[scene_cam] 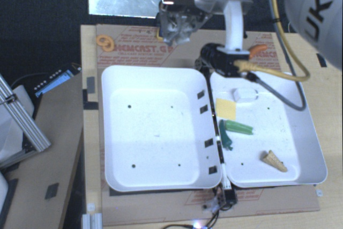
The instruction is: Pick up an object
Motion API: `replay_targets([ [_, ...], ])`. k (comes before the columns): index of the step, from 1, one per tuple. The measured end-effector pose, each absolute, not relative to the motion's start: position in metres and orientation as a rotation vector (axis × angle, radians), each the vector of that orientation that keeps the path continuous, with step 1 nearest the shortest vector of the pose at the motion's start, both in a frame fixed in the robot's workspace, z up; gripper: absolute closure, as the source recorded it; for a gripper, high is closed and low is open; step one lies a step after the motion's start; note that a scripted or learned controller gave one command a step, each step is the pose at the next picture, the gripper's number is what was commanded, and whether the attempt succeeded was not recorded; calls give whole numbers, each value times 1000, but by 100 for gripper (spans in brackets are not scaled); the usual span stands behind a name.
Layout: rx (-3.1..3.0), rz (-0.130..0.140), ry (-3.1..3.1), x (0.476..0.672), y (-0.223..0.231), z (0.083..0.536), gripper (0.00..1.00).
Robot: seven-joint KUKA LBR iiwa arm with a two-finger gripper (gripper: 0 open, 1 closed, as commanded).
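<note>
The approach step is judged to be in hand, nothing having been lifted yet: the hand [176,29] is seen raised over the far edge of the table [134,45], beyond the left bin [155,126], and whether it is spread or pressed together cannot be told (its tips are lost in blur and glare). The candidate objects are gathered in the right bin [300,137]: a flat yellow square [225,109] that looks thin, a green stick-like piece [236,128] just near of it, a tan ridged cone [274,161] near the front right, and a pale rounded piece [245,95] at the far side. A rightward, nearward move and a descent would be called for next.
</note>
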State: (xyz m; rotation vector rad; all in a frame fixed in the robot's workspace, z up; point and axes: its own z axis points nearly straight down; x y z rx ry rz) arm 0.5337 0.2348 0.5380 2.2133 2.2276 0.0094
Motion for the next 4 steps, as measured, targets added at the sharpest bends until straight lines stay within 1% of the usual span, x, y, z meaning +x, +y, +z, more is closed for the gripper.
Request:
replay_targets([
  [1,2216,2,2229,484,234,535,100],
  [4,2216,1,2227,486,234,535,100],
])
